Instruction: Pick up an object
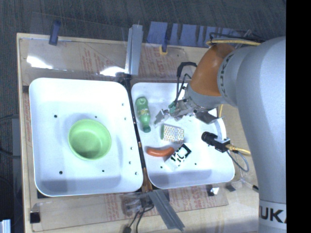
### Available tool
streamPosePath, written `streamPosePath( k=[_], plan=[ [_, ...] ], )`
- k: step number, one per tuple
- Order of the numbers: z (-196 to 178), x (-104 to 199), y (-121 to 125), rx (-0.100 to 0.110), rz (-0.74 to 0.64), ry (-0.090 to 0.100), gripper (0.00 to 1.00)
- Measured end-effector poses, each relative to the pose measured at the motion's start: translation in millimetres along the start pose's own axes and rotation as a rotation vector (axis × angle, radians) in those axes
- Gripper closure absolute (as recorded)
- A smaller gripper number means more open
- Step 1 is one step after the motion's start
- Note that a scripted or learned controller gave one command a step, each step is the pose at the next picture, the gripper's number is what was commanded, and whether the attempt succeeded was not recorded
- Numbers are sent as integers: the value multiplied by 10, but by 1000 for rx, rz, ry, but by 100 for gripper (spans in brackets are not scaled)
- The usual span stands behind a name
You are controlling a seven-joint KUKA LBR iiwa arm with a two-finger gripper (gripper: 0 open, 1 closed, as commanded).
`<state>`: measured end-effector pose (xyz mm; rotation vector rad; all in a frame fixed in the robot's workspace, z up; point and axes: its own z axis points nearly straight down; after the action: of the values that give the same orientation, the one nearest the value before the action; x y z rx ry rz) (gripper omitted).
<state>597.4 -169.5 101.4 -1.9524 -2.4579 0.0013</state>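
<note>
The right bin (221, 171) holds several things. A green bottle (143, 112) lies along its left wall. An orange sausage-shaped piece (159, 151) rests near the front left. A small speckled pad (173, 132) sits in the middle, and a black-and-white block (181, 154) lies just in front of it. My gripper (164, 114) hangs over the bin's middle, right of the bottle and just behind the pad, with nothing visibly in it. The grey arm with its orange band (206, 76) covers the bin's back right.
A green bowl (89, 139) sits in the middle of the left bin (43, 96). A ridge (135, 130) divides the two bins. Blue clips and a metal post (134, 47) stand behind the bins.
</note>
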Motion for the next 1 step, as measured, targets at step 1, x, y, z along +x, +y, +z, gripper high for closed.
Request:
streamPosePath(
  k=[1],
  plan=[
    [94, -26, -527, -2, -66, -1, 0]
  ],
)
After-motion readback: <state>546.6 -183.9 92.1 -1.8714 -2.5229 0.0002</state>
